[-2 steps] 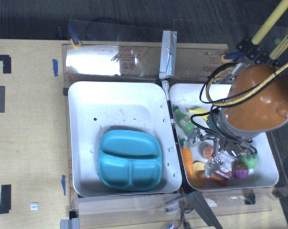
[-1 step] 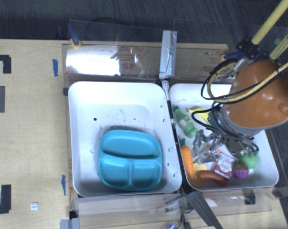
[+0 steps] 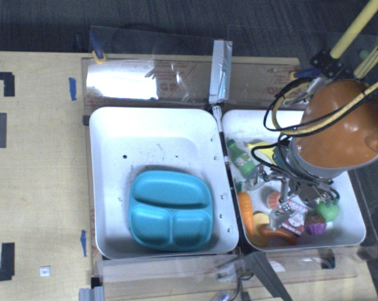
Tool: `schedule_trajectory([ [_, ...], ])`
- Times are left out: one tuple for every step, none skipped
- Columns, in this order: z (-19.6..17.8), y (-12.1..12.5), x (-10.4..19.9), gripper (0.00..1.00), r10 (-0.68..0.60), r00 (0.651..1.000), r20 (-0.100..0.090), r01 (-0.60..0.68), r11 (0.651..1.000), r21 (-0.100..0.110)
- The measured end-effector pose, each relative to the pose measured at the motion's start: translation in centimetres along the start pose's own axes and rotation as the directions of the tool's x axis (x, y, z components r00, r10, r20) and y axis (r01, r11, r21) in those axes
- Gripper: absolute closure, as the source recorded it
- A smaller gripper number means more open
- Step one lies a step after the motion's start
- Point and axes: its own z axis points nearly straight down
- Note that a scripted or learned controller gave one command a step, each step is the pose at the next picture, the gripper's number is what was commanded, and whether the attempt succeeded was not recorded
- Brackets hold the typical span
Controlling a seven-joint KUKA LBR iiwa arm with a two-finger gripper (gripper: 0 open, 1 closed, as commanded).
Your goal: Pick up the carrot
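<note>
Fingers [image 3: 281,213] of the gripper hang low inside the right bin [image 3: 358,227], in among a crowd of toy food, and whether they are apart or together I cannot tell: wrist hardware and cables cover them from above. Nothing can be seen held between them.

The carrot [image 3: 245,209] lies against the right bin's left wall, an orange strip running along that wall, just to the left of the fingers and apparently not between them. Beside the carrot, toward the near wall of the same bin, sit a yellow-orange piece [image 3: 261,219] and a reddish-brown piece [image 3: 278,234]; on the far side of the fingers from the carrot are a purple item [image 3: 315,227] and a green one [image 3: 327,211]. A green bottle-like item [image 3: 242,160] lies beyond the carrot, along the same wall.

The main risk, as I judge it, is a closure on the wrong thing: the fingers seem centred over the clutter rather than the carrot, so they may pinch a neighbour or nothing. The carrot's place hard against the wall is a second hazard; one finger would need room between carrot and wall, and could strike the rim or push the carrot aside. Its tapered shape may also slip out of a shallow pinch.

The left bin [image 3: 107,130] holds only a blue divided tray [image 3: 171,209], well apart from the carrot, on the wooden surface [image 3: 38,168].
</note>
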Motion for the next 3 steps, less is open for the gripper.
schedule_trajectory([
  [-1.1, 0.0, -0.2, 1.0, 0.002, 1.0, 0.008, -0.002, 1.0, 0.002],
  [-5.0, -1.6, -3.5, 1.0, 0.22, 0.975, -0.002, -0.22, 0.975, 0.003],
  [-6.5, 4.9, -4.3, 1.0, 0.344, 0.939, -0.006, -0.344, 0.939, 0.002],
])
